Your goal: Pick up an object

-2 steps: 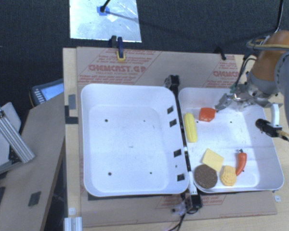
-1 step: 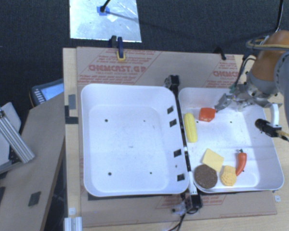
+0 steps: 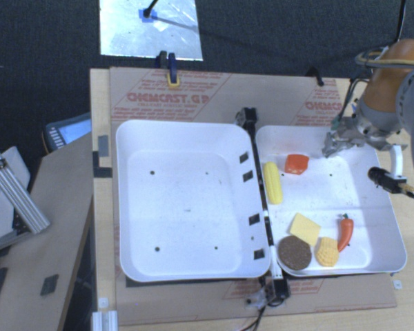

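Scattered in the right bin [image 3: 383, 205]: yellow corn cob [image 3: 273, 183] along the left wall, orange-red block [image 3: 297, 163] beside it, yellow cheese wedge [image 3: 304, 227], brown round patty [image 3: 294, 252], yellow waffle-textured piece [image 3: 326, 252], upright orange chili [image 3: 345, 232].

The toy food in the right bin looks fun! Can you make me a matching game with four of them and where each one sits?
Things:
1. corn cob
2. red block
3. brown disc
4. chili pepper

Places:
A. front corner by the divider
B. closest to the gripper
C. lying along the divider
D. right of the yellow cheese slice

Pairs: 1-C, 2-B, 3-A, 4-D
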Robot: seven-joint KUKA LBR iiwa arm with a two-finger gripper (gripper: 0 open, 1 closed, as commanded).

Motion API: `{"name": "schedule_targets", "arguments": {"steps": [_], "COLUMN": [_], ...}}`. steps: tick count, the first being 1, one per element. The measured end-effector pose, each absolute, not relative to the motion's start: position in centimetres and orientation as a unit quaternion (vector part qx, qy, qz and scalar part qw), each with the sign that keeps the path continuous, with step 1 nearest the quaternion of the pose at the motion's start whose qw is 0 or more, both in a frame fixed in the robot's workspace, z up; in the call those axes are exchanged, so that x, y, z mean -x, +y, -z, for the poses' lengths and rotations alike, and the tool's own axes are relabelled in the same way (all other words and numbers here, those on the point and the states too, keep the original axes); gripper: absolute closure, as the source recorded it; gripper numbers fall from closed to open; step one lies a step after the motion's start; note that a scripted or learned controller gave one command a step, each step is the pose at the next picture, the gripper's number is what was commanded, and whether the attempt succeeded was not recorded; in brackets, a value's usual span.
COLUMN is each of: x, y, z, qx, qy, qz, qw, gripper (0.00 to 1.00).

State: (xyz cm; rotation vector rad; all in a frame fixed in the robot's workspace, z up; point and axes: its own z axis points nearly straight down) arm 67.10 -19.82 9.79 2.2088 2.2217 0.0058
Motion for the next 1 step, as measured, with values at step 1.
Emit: {"name": "schedule_targets", "arguments": {"steps": [1], "x": [-67.24], "y": [-19.83], "z": [-10.96], "qx": [-0.704], "qy": [0.71], "qz": [-0.0029], "qw": [0.006], "gripper": [1.0]}}
